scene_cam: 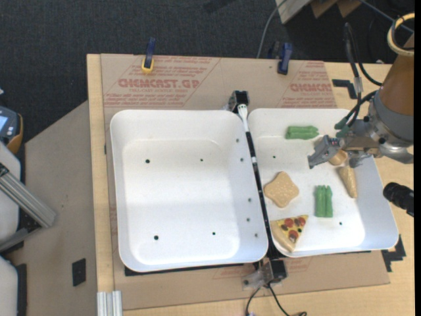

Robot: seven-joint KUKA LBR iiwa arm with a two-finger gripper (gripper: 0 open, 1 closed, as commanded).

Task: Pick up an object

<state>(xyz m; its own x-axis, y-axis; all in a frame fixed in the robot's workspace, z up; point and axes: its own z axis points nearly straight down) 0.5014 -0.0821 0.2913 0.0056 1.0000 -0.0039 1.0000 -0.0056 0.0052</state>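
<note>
"CHEMCAST GP" print on board (158, 82)

The left bin (177, 189) offered broad open floor. In the right bin (368, 232), obstacles crowded around the middle: a green piece (301, 132) at 12 o'clock, a cracker (281, 189) at 9, a pizza slice (291, 230) at 7, another green piece (323, 201) at 6, and a cone (346, 177) at 3, beneath the gripper (331, 151). Open floor remained along the 5 o'clock corner.
</note>
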